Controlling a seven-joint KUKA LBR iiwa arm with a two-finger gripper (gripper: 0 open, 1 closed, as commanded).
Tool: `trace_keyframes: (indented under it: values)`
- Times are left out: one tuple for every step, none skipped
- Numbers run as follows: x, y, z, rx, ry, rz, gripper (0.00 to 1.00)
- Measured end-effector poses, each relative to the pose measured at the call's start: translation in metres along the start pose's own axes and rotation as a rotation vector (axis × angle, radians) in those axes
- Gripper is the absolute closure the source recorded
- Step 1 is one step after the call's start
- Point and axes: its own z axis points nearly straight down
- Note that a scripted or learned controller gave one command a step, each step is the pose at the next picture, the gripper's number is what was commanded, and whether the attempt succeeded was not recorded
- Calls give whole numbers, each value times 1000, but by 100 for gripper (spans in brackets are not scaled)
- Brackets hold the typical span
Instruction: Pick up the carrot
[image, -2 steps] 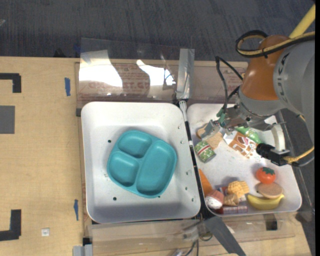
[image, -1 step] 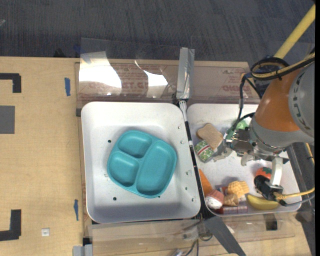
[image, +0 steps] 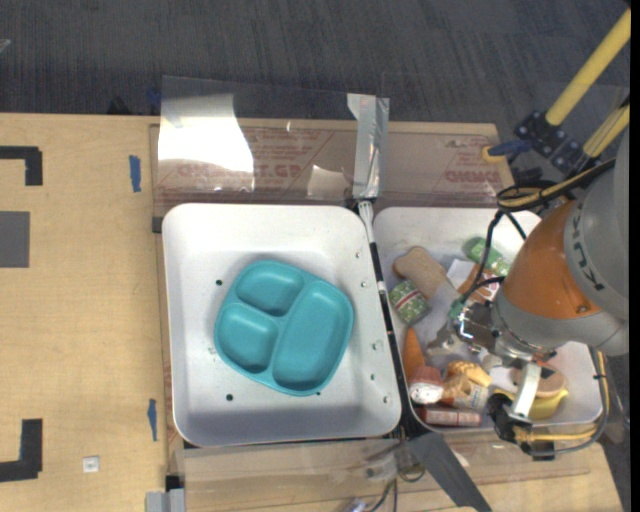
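A single fixed camera sits above the counter (image: 70, 300) and looks down at a slant, so the far edge lies toward the top of the frame and the near edge toward the bottom. It stands far enough off to take in both white bins, the left bin (image: 190, 250) and the right bin (image: 590, 400), side by side. The arm (image: 560, 280) enters from the right.
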Motion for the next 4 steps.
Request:
trace_keyframes:
  values:
    - [-21,5,4,-4,5,-311,0]
    - [-22,8,-6,-13,0,-309,100]
    - [-10,2,3,-15,-4,-236,100]
    - [-12,6,3,-20,7,61,100]
